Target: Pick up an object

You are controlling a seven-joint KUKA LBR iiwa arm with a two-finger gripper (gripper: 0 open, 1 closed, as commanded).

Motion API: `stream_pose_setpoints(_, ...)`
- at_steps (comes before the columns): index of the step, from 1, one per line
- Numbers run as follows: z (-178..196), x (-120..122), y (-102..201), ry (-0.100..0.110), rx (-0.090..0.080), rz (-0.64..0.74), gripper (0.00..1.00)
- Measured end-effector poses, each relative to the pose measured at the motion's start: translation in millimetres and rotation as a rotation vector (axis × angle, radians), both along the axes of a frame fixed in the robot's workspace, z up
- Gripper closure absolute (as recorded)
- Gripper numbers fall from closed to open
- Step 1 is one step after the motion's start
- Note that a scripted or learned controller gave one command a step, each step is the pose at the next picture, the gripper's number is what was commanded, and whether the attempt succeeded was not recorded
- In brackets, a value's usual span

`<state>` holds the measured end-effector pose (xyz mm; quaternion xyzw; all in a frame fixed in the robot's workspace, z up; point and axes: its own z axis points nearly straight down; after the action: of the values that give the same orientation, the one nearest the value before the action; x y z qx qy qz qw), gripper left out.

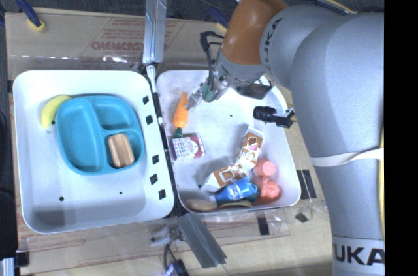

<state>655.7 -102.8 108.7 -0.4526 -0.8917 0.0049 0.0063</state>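
My gripper hangs low over the far left part of the right bin, under the orange band of the arm. An orange carrot lies just to its left and slightly nearer, close to it; I cannot tell whether they touch. Nearer the front of this bin lie a maroon packet, a brown-and-white snack pouch, a blue item and pink-red pieces. Nothing is visibly held.
The left bin holds a blue divided plate with a brown loaf piece in one compartment and a yellow banana by its far left rim. A metal divider stands between the bins. The bulky grey arm covers the right side.
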Motion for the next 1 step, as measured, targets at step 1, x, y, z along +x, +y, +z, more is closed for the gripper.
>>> stream_pose_setpoints(1, 86.5, -2.6, 51.4, -0.021, 0.001, -0.052, 1.00)
